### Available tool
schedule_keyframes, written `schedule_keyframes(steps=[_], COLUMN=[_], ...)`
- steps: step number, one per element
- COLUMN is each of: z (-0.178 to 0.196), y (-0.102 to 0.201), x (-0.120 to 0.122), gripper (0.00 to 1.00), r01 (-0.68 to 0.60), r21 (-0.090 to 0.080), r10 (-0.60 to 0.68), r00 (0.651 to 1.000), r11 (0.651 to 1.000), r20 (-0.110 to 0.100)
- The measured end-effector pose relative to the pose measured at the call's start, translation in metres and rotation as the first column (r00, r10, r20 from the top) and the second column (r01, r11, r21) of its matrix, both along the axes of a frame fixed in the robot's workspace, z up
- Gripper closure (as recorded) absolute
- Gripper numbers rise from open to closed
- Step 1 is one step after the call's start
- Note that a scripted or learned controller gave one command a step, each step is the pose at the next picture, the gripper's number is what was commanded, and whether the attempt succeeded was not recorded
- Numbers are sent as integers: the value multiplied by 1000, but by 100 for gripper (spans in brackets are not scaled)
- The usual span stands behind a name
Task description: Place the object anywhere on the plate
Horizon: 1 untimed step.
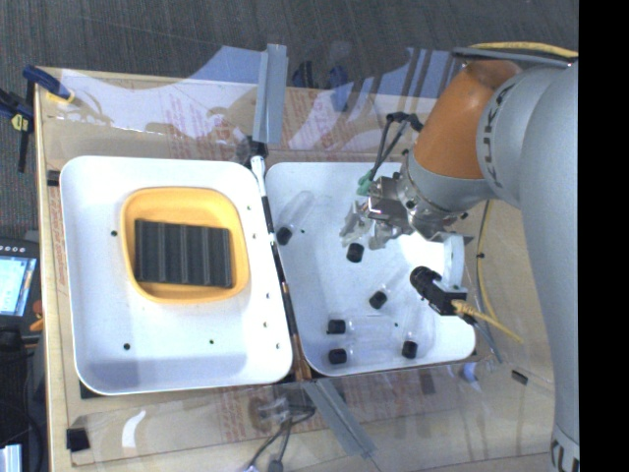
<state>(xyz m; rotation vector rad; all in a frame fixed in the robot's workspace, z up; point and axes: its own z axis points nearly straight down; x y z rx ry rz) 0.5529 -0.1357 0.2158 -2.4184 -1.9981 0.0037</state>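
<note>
Small black pieces (pixel 355 253) lie scattered in the right bin (pixel 295 293), the yellow plate (pixel 182 205) left. Whether the jaws (pixel 362 222) are parted, I cannot tell. Such tiny pieces could easily slip out.

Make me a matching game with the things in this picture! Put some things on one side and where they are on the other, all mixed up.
Things:
1. yellow plate
2. small black pieces
3. pincer
4. blue-handled tool

Places:
A. scattered on the floor of the right bin
B. at the bench's far left corner
C. lying in the left bin
D. above the right bin, on the grey and orange arm

Pairs: 1-C, 2-A, 3-D, 4-B
</note>
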Motion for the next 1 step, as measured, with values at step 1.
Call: schedule_keyframes(steps=[1], z=[14], y=[42], x=[30], gripper=[100], r01=[-269], r21=[-1], r10=[269], r00=[963], r11=[963], r20=[3])
